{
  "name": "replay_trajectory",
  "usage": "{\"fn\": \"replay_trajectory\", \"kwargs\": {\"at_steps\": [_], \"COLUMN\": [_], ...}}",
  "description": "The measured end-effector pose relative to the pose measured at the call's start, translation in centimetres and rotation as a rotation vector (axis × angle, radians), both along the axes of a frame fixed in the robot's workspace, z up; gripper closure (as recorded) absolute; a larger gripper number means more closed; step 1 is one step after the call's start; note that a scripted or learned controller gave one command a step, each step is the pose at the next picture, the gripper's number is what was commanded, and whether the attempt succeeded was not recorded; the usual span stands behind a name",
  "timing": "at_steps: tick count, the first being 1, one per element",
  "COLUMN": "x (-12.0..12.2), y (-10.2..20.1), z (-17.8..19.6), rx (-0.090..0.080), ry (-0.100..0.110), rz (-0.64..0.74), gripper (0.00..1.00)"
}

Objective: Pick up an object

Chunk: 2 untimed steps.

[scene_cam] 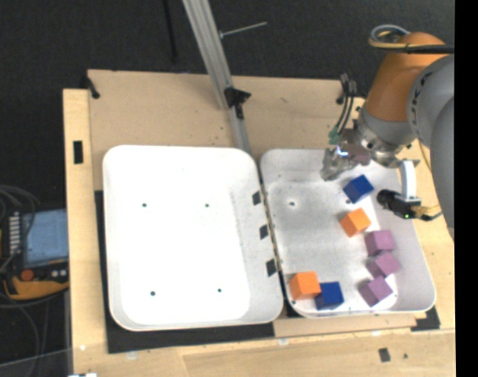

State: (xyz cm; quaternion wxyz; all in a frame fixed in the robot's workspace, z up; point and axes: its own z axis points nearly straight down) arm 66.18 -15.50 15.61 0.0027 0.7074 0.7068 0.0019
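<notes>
Single arm reaches in from the right; gripper point(336, 162) sits low over the upper part of the right bin point(302, 234), close to its far rim. From this slanted overhead view I cannot tell how the gripper is set, and nothing is visibly carried in it. Candidate objects all lie in the right bin: a blue cube point(358, 188) just beside the gripper toward the near side and right, an orange cube point(354, 222) a little further down, three purple cubes point(380, 242) point(384, 265) point(375, 290) strung along the right wall, and an orange block point(305, 284) touching a second blue block point(329, 294) at the near rim. The left bin point(184, 234) carries no blocks. Counter point(160, 108) around the bins is bare wood. Judgement: task is at the approach stage, nothing lifted yet; the upper blue cube is the likeliest target, being nearest. Risks from here: the gripper appears offset from that cube and not centred on it, so a straight descent could close on air or clip one corner and push the cube away toward the orange cube. The cube also sits rotated relative to the bin walls, so a poorly aligned grip could catch it on its corners and let it twist out. The far rim of the bin is near the gripper; a drift that way could meet the wall. The purple cubes against the right wall would leave little room on the wall side.
</notes>
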Motion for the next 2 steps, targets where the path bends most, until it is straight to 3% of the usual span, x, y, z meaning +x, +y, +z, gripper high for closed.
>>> {"fn": "replay_trajectory", "kwargs": {"at_steps": [1,2], "x": [0.2,0.4], "y": [-0.1,4.6], "z": [5.5,6.8], "rx": [0.0,0.002], "ry": [-0.001,0.003], "rz": [0.004,0.008], "gripper": [1.0,1.0]}}
